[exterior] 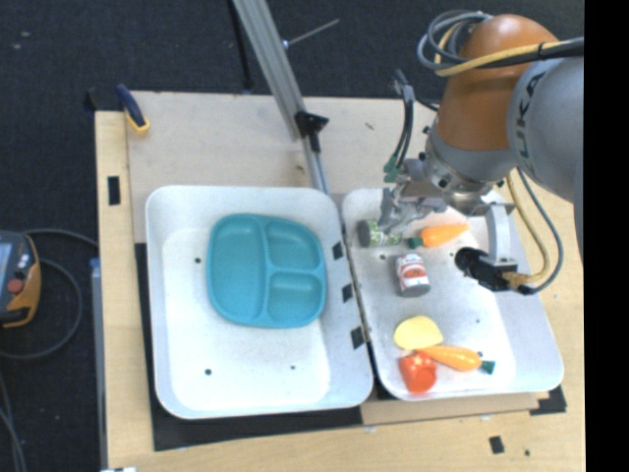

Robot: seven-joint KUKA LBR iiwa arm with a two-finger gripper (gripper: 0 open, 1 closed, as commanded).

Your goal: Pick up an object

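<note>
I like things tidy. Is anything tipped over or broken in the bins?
The little can in the right bin seems to lie on its side. Nothing looks broken or spilled; the blue plate sits flat.

Teal three-section plate (265,268) lies flat at ctr of the left bin (177,362), well apart from the rest. In the right bin (531,332), an orange carrot-like piece (442,233) lies crosswise nr the far end, w/ a small grey can (414,273), red-labelled, just in front of it. At the near end, a yellow piece (418,332), a red piece (418,373) & an orange carrot w/ teal tip (457,358) sit clustered, touching or nearly so.
</note>
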